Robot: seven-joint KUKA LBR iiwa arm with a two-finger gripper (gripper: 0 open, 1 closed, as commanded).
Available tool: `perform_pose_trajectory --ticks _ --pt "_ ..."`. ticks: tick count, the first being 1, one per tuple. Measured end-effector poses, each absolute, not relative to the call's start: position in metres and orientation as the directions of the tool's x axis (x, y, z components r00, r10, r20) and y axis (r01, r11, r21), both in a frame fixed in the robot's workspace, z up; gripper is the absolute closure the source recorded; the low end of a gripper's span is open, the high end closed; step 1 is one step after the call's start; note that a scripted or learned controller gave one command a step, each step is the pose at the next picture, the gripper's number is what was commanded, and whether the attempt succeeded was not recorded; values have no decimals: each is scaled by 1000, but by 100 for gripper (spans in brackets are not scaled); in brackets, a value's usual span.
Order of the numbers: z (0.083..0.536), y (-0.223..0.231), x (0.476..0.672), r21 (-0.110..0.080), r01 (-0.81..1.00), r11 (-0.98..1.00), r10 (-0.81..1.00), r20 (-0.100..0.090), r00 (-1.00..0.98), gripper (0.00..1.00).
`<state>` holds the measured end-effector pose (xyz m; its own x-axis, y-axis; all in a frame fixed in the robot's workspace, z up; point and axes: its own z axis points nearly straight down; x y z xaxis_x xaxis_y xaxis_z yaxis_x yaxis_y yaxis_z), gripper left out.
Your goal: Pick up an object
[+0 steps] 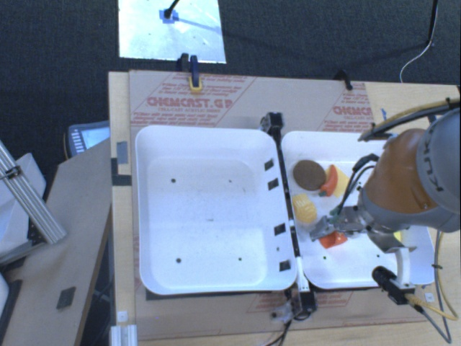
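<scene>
Orange-red small plastic piece point(333, 240) sits right under my claw point(325, 229), low in the white right-hand bin point(317, 271). Can't tell if I've gripped it; nothing lifted yet.

Small red-orange object point(333, 240), right bin, apparently touching the jaws, partly hidden

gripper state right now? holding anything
gripper: low in the right bin, right at a small red-orange object; whether it is open, shut or gripping cannot be told.
</scene>
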<state>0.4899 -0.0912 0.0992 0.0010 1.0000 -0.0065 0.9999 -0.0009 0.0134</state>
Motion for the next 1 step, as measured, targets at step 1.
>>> perform_pose_trajectory --ticks 1 --pt "84 -86 486 0 1000 0 1000 0 0 0"
